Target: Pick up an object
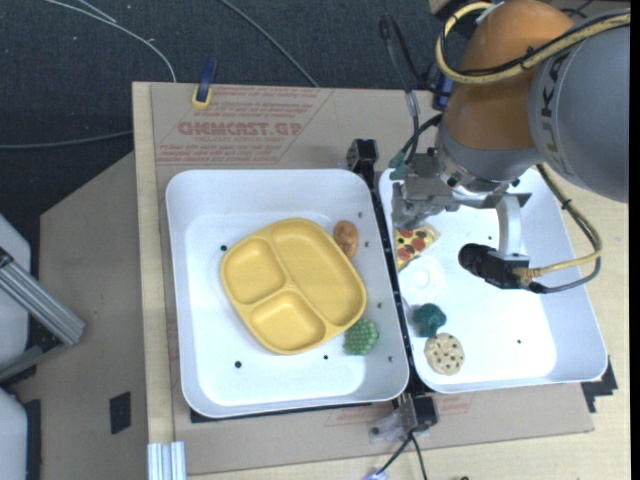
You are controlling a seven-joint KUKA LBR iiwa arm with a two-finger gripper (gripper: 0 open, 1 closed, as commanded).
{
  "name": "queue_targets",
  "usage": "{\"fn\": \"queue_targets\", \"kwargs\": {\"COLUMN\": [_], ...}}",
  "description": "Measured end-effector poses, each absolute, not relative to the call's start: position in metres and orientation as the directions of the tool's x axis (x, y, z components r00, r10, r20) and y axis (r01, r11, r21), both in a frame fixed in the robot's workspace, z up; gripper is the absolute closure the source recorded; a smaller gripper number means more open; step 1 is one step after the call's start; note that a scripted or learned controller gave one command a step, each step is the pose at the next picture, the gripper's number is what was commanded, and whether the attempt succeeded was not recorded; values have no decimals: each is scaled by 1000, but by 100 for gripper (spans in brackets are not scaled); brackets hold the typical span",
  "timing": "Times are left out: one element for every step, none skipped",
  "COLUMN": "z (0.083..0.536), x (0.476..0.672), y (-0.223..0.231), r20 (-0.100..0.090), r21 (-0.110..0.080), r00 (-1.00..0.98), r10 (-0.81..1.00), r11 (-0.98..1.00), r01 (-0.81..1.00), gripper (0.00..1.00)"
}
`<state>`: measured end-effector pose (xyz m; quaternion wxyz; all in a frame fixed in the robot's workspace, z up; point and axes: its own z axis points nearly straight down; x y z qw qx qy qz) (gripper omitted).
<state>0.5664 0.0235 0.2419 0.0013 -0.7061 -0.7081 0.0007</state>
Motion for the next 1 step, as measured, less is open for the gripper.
{"fn": "queue_targets", "kwargs": {"z": [232], "x": [541], "y": [79], "r20": [1], "r21": [-5], "r00": [-5], "r10": [1000], "r11": [5], "r01": [1000], "gripper": [100]}}
